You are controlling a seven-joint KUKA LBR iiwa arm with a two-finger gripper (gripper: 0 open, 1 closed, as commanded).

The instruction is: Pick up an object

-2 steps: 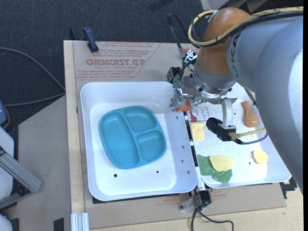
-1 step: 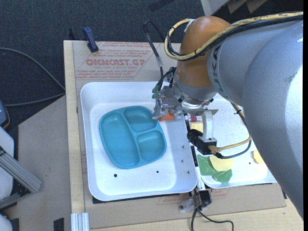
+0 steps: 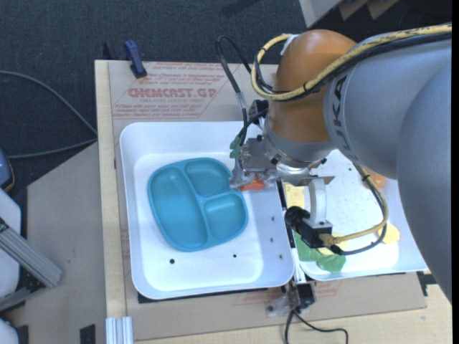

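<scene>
Directly beneath your claw a small orange thing lies at the blue plate's right rim, in the left bin. Whether the claw is apart or together cannot be told. The plate's long axis runs diagonally, away to the claw's left.

arm over blue plate in bin.
</scene>
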